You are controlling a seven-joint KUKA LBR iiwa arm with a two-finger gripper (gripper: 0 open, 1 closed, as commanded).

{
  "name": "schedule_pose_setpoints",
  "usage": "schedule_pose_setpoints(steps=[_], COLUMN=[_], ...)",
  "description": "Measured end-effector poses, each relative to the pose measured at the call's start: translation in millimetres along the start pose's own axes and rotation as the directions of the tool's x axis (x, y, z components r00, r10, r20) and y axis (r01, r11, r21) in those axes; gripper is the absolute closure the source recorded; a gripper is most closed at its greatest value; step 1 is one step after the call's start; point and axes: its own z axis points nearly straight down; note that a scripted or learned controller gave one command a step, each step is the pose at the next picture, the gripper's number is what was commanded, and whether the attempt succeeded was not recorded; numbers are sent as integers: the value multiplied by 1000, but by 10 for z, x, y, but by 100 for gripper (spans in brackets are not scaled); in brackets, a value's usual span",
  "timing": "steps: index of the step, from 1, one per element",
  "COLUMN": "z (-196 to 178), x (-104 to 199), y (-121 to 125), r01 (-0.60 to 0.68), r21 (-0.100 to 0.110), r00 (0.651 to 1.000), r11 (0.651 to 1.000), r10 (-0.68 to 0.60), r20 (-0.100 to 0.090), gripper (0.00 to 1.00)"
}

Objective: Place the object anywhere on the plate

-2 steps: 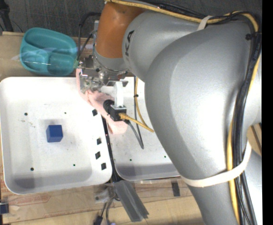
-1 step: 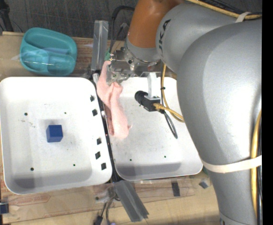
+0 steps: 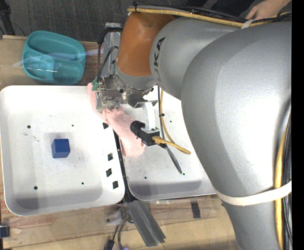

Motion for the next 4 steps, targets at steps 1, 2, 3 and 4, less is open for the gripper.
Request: schedule_pose_setpoints(steps=[1, 2, 3, 4], z=[151, 307, -35, -4], x=[480, 1121, 1539, 289], y=[-578, -535, -875, -539], r01=[28, 177, 73, 13], r21=[1, -2, -3, -3], r00=[1000, 984, 997, 1000], r11=[1000, 984, 997, 1000], r10=[-28, -177, -73, -13], r20=[0, 1, 1, 0], gripper=[100, 100, 100, 100])
